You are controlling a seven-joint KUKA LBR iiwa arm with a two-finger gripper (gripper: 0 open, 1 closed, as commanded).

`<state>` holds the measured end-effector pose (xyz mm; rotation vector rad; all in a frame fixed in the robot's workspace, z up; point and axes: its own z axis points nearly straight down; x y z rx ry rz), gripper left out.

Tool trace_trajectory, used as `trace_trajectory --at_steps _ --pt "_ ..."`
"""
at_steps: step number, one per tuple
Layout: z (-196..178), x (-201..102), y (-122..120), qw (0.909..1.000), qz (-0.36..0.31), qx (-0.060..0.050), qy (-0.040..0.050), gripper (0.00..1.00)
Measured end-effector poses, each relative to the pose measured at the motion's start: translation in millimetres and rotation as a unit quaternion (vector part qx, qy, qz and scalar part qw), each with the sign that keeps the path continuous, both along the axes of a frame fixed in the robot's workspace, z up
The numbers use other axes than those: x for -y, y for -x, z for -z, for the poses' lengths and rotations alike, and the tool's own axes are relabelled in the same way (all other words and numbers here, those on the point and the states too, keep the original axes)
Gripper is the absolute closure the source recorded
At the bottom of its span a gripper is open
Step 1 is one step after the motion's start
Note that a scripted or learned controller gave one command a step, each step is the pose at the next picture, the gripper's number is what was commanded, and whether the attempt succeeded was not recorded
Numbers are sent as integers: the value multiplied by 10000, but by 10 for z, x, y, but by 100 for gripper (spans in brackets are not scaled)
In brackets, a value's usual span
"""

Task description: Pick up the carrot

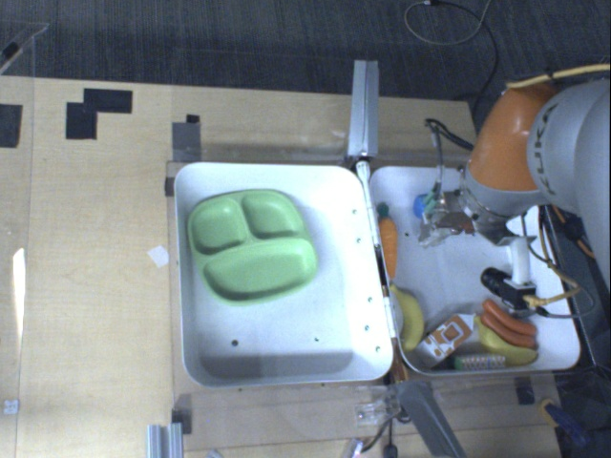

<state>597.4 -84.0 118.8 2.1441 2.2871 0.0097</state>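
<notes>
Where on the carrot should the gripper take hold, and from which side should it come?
Grip the carrot across its thicker middle, coming straight down from above. It lies flat and lengthwise against the right bin's left wall, so a sideways approach is blocked there. The wall leaves little room for one finger, so a slip seems possible.

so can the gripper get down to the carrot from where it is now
Probably yes. The carrot lies uncovered along the right bin's left wall, with the gripper just beside it. That wall sits close, so finger room looks tight.
</notes>
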Motion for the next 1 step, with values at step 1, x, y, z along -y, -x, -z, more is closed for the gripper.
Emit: trace_trajectory --at_steps 1 --pt "-815 -94 540 9940 1090 -18 -7 100"
